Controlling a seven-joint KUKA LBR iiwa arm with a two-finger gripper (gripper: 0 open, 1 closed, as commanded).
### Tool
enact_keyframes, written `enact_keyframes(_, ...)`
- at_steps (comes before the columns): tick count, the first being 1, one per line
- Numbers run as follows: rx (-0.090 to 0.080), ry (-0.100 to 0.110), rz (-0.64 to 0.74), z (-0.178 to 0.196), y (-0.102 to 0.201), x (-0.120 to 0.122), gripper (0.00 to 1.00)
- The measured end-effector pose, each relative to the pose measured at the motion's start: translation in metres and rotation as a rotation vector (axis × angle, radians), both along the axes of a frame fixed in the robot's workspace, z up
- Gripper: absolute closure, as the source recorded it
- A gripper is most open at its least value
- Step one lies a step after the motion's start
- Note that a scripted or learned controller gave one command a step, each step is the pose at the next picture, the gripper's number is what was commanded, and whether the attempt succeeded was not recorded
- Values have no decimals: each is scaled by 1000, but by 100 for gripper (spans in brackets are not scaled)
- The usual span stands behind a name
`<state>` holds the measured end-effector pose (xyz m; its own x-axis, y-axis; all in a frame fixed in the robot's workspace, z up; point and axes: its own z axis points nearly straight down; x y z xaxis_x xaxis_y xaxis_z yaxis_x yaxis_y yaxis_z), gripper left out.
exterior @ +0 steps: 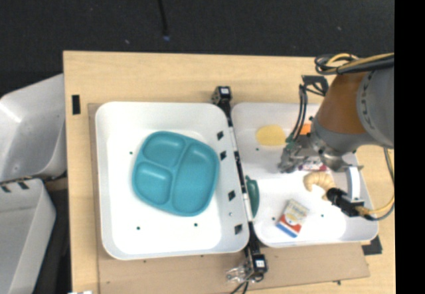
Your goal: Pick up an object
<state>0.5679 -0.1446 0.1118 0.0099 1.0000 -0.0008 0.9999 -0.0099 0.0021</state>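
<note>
My gripper reaches down into the right bin, near its middle, under the grey arm with the orange band. A pink-and-white item lies right beside the gripper. A tan croissant-shaped piece sits just to the right and nearer the front. A yellow round flat object lies at the back of the bin, left of the gripper. A small red, white and blue box rests near the bin's front. A teal object leans at the bin's left wall.
The left bin holds a teal divided plate. A clamp strip runs between the two bins. Black cables hang off the arm over the right bin's right side. White equipment stands left of the bench.
</note>
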Motion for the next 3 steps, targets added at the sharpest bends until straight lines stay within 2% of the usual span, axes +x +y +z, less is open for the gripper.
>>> enact_keyframes(1,-2,-5,9,57,-7,10,100)
enact_keyframes(2,-2,-5,12,122,-9,9,100)
enact_keyframes(3,-1,-2,13,149,-10,10,100)
